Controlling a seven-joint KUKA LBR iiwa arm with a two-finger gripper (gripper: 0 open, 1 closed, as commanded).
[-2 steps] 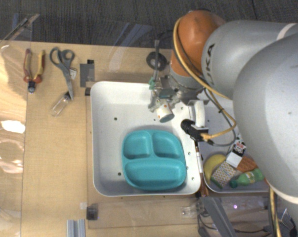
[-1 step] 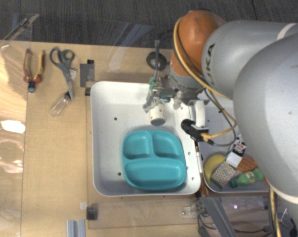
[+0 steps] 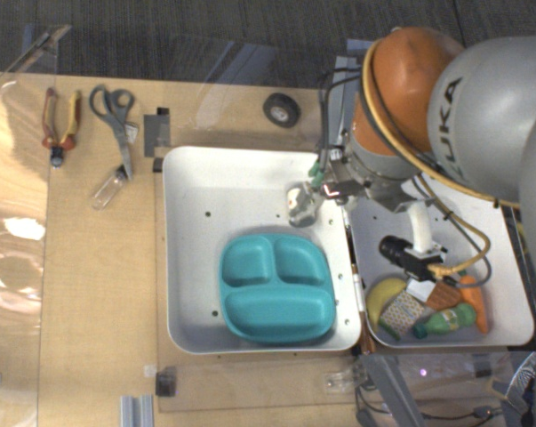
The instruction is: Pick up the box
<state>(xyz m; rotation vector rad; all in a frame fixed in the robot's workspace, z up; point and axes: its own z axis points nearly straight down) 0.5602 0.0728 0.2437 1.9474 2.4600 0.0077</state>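
Observation:
A small box (image 3: 401,311) with a checkered pattern lies tilted at the near end of the right bin (image 3: 508,327), packed among other items. My gripper (image 3: 300,205) hangs over the far right part of the left bin (image 3: 192,238), just beyond the teal plate. It is well to the left of the box and across the divide between the bins. No object shows at the gripper's tip. The arm's large grey and orange body covers the far half of the right bin.
A teal divided plate (image 3: 276,287) fills the near middle of the left bin. Beside the box lie a yellow round item (image 3: 381,294), a green bottle (image 3: 445,321) and orange pieces (image 3: 463,299). Scissors (image 3: 116,118), pliers (image 3: 59,123) and a tape roll (image 3: 282,108) rest on the bench.

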